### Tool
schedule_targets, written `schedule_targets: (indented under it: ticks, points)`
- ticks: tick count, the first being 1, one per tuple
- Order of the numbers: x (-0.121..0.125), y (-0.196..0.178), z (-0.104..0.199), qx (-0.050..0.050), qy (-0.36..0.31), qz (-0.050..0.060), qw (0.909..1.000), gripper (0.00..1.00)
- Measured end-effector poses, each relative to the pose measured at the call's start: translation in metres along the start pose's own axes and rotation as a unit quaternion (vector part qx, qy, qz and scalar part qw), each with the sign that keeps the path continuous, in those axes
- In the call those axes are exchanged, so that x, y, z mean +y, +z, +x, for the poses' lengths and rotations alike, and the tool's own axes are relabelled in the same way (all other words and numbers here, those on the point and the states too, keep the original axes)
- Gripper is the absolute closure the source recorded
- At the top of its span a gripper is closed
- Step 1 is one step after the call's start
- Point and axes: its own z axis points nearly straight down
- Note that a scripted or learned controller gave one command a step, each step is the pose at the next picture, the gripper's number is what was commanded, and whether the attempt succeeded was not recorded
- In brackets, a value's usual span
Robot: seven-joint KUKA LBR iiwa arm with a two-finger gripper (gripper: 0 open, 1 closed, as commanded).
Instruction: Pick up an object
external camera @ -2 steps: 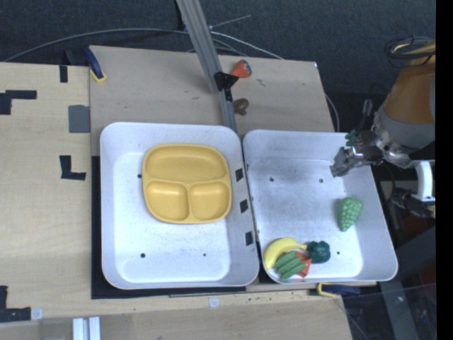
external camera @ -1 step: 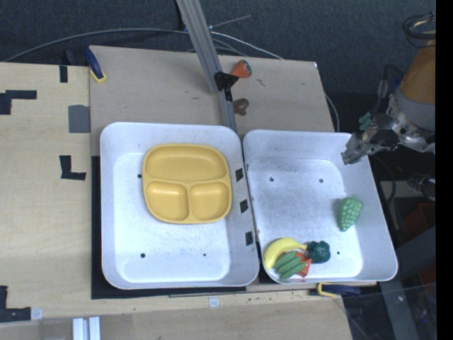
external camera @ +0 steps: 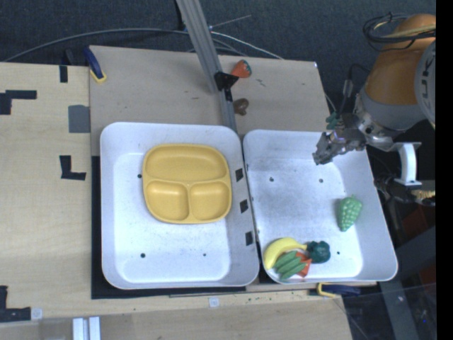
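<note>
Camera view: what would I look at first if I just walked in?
Probably the big yellow divided plate in the left bin. Next, the bright pile at the right bin's near edge: a banana beside green toy vegetables. The gripper hangs over that bin's far side.

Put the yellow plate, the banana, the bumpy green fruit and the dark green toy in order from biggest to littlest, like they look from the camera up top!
1. yellow plate, by far the biggest
2. banana
3. bumpy green fruit, close to the banana, so that order is unsure
4. dark green toy, the littlest
</note>
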Motion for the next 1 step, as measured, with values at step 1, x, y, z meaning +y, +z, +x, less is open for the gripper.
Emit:
schedule_targets:
  ticks: [1]
  points:
    - [0.0176,0.0113,0.0482,0.0,0.0,0.0,1.0,1.0]
